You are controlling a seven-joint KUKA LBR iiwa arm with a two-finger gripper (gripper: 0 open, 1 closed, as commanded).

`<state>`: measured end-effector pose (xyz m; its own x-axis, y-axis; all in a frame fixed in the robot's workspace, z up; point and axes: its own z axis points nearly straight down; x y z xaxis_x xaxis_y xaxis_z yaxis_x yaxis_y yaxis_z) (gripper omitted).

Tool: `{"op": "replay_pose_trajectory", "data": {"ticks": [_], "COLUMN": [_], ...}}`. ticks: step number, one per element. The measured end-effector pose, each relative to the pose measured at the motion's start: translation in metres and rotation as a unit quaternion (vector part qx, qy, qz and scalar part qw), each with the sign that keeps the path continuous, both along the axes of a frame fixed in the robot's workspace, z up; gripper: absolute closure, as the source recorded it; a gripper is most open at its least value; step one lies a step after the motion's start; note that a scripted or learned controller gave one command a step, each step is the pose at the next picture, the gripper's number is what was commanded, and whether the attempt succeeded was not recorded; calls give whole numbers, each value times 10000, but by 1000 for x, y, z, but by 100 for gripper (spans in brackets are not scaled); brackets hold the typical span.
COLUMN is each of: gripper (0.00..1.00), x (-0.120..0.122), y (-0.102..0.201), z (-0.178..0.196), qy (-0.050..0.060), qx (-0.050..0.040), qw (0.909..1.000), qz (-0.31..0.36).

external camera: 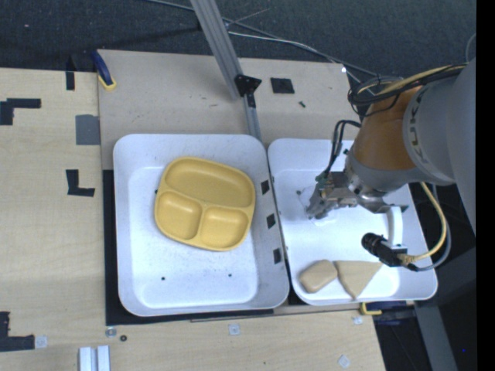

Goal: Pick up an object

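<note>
Over right bin [294, 161], gripper [319, 205] low, finger spread unclear, tan pieces [340, 275] nearby

Two shallow white bins [128, 230] sit side by side. One yellow divided plate [205, 203] with three compartments lies in the left bin; two tan pieces [340, 275] lie in the right.

Pale wooden bench [46, 230], two white bins side by side, left bin [128, 207], right bin [290, 161], touching
</note>
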<state>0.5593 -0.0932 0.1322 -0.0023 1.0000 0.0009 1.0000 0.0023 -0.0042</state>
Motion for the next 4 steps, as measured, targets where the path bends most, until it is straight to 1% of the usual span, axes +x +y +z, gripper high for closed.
{"op": "replay_pose_trajectory", "data": {"ticks": [1, 2, 4], "gripper": [100, 100, 100], "x": [3, 3, 16], "y": [-3, -3, 101], "z": [63, 75, 98], "qy": [-41, -20, -18], "qx": [-9, -4, 1], "qw": [10000, 10000, 10000], "qz": [-6, -7, 22]}}
